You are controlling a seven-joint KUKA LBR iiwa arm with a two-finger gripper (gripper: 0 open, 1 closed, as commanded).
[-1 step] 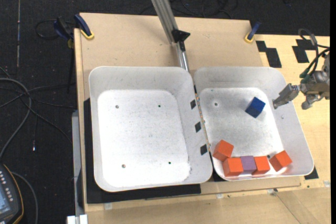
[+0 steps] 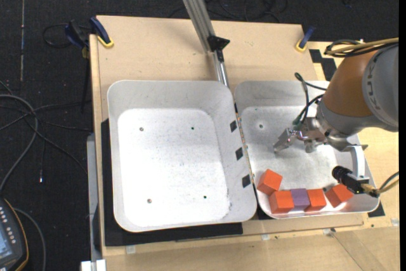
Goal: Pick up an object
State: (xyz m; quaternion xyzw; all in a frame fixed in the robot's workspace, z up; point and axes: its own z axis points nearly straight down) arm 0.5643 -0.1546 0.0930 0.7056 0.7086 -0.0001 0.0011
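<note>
Arm: grey KUKA with orange band (image 2: 355,82), reaching in from the right over the right bin (image 2: 266,95).
Gripper (image 2: 285,141): above the bin floor, fingers pointing left; jaws appear slightly apart, nothing between them.
Blocks: orange block (image 2: 271,181) tilted, nearest the gripper but apart from it; orange block (image 2: 282,201), purple block (image 2: 299,198), orange block (image 2: 316,198) and orange block (image 2: 338,195) lined along the front wall.
Left bin (image 2: 120,105): white, beside the right bin.
</note>
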